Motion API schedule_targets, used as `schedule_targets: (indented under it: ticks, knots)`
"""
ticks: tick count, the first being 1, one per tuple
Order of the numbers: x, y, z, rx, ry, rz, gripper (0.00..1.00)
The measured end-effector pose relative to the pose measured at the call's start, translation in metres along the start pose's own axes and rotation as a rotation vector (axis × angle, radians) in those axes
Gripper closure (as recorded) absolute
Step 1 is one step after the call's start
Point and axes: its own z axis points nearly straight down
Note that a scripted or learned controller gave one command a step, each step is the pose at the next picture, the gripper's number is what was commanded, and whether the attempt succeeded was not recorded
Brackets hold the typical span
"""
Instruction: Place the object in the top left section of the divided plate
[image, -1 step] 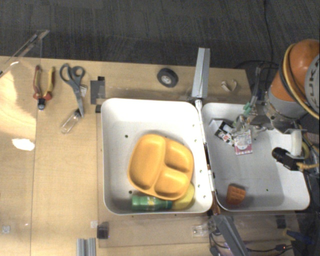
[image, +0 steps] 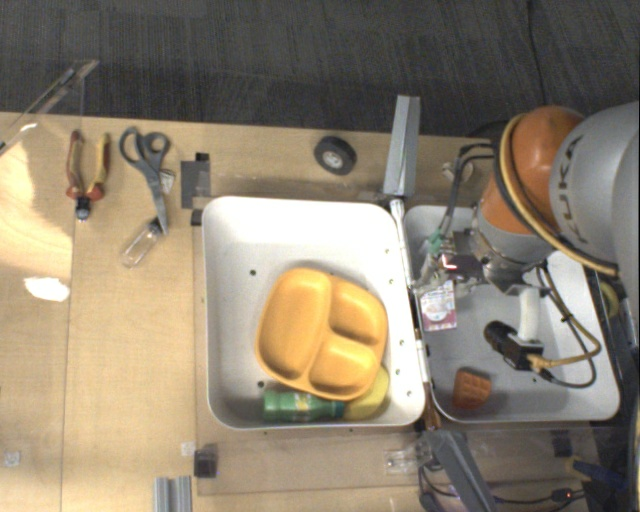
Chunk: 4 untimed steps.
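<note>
A yellow divided plate (image: 322, 331) with three sections lies tilted in the left bin (image: 240, 250), resting on a green bottle (image: 296, 405) and a yellow object (image: 375, 397) at the bin's front edge. A small brown block (image: 473, 388) sits near the front of the right bin (image: 580, 400). My gripper (image: 438, 300) is low over the left side of the right bin, close to the wall between the bins and behind the brown block. Nothing can be made out between its tips from this angle.
On the bench left of the bins lie scissors (image: 150, 170), red-handled pliers (image: 85, 170) and a clear packet (image: 142, 243). A roll of black tape (image: 335, 154) and an upright metal bar (image: 403, 145) stand behind the bins.
</note>
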Motion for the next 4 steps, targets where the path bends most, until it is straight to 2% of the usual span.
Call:
schedule_targets:
  ticks: [1, 2, 3, 4]
  knots:
    - [0.011, 0.001, -0.005, -0.012, -0.026, 0.029, 1.00]
    - [0.089, -0.023, 0.000, 0.000, 0.001, -0.136, 1.00]
    - [0.119, -0.034, 0.000, -0.001, 0.001, -0.465, 1.00]
    - [0.099, -0.001, -0.001, -0.002, 0.001, -0.497, 1.00]
